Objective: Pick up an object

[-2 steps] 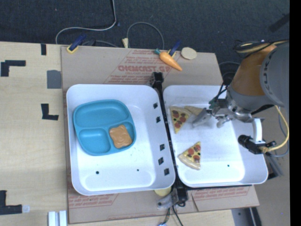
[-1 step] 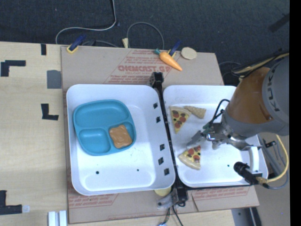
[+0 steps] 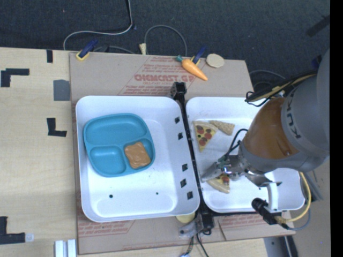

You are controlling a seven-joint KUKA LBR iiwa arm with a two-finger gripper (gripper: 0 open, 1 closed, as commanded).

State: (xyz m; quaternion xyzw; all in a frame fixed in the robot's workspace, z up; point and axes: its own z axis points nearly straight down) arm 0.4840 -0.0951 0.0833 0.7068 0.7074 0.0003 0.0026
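In the right bin (image 3: 289, 197), my gripper (image 3: 221, 170) is low over the near-left part. A small pizza slice (image 3: 220, 184) lies right beneath and just in front of it, partly covered by it. Whether the gripper touches this slice is unclear. A second pizza slice with red toppings (image 3: 204, 135) lies farther back by the divider. A plain tan wedge (image 3: 223, 126) lies beside that slice. The orange-banded arm (image 3: 273, 138) covers the bin's right side.
The left bin (image 3: 96, 202) holds a blue divided plate (image 3: 112, 138) with a brown toast piece (image 3: 138, 155) in one compartment. Behind the bins, on the cardboard, lie a toy carrot (image 3: 194, 69) and a beige disc (image 3: 215, 61). Cables trail at the back.
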